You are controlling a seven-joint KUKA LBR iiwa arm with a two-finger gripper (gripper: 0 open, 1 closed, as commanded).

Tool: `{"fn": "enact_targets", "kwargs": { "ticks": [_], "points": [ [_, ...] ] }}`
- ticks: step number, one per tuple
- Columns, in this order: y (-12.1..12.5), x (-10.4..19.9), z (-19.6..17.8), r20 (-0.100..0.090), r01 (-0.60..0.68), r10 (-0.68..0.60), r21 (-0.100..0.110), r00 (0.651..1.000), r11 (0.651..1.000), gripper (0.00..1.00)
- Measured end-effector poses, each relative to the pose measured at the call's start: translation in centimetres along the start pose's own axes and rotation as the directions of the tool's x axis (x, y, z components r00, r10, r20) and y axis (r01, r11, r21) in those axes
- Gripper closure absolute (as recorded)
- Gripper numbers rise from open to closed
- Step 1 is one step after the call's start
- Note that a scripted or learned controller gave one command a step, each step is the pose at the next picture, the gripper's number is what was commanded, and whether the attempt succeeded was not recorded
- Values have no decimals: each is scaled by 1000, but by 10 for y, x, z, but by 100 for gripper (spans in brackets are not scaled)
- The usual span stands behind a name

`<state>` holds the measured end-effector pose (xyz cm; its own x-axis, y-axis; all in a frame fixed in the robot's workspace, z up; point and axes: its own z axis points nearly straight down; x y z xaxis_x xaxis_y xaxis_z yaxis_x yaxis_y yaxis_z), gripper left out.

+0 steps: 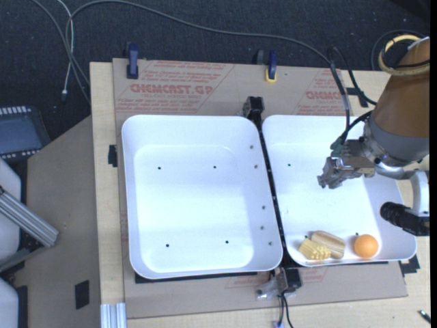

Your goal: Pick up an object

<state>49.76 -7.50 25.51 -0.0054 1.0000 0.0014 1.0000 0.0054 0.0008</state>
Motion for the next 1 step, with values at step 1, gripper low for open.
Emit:
{"fn": "enact_targets", "kwargs": {
  "ticks": [1],
  "points": [
    [8, 42, 9, 0, -1, 1, 1, 1000, 1000, 100]
  ]
}}
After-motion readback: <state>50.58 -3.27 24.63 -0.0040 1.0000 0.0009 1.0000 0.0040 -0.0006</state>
